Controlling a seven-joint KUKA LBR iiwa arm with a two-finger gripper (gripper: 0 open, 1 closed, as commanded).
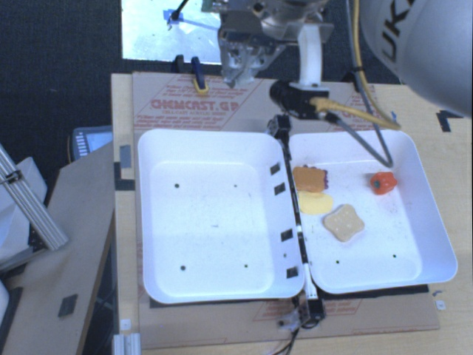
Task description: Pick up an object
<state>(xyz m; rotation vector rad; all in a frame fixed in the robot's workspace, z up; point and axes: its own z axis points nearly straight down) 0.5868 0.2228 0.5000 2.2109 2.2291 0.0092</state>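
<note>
Camera view: four small items sit in the right bin (pixel 429 250), all look like light toy food. The toast slice (pixel 344 222) is flat and stiff, best pinched across its edges. The yellow disc (pixel 316 203) is very thin and lies flush w/ the floor, so it's hard to get under. The orange-and-purple block (pixel 310 178) sits near the divider, touching the disc; chunkier, prob. the easiest grip across its sides. The red pepper-like piece (pixel 382 183) is rounded and may roll or slip.

My end effector (pixel 238 71) hangs over the cardboard beyond the left bin (pixel 155 272), well apart from all four. Can't tell its opening; nothing seen in it.
</note>
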